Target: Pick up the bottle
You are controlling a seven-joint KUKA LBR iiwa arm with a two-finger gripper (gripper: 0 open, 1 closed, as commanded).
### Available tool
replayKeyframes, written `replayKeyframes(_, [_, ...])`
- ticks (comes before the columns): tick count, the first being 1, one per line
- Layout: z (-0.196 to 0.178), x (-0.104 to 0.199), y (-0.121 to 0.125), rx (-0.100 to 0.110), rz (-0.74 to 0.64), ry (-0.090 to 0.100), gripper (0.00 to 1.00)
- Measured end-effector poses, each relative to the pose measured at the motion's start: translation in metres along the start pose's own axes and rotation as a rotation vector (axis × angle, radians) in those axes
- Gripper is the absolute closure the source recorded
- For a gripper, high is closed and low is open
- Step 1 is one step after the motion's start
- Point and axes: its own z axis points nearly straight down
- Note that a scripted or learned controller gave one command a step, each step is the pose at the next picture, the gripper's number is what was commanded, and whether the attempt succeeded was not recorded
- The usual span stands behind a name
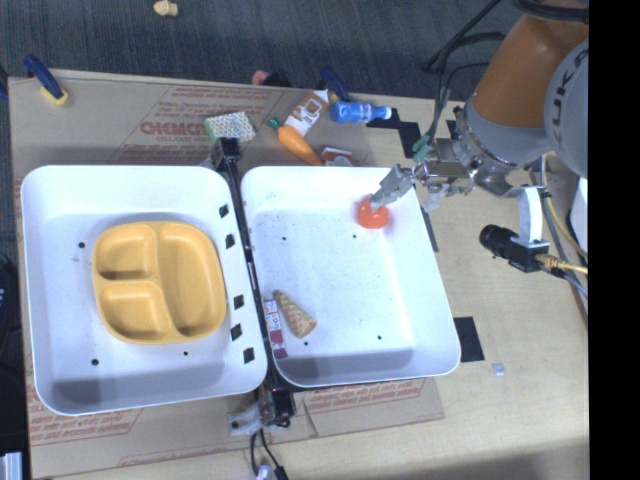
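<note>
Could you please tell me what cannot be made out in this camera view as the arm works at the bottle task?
- pincer: too small and blurred to tell whether it grips the red object beneath its tip.
- red object: blurred; what it is cannot be told.
- blue bottle behind the right bin: label too small to read.
- arm: cut off by the top edge.

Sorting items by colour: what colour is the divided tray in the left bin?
Yellow; the divided tray shows clearly in the camera view.
</note>
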Motion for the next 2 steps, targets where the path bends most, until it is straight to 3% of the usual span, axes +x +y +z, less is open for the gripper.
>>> replayKeyframes(1, [-0.01,0.001,0.0,0.002,-0.005,0.0,1.0])
replayKeyframes(2, [-0.005,-0.022,-0.057,0.0,0.073,0.0,1.0])
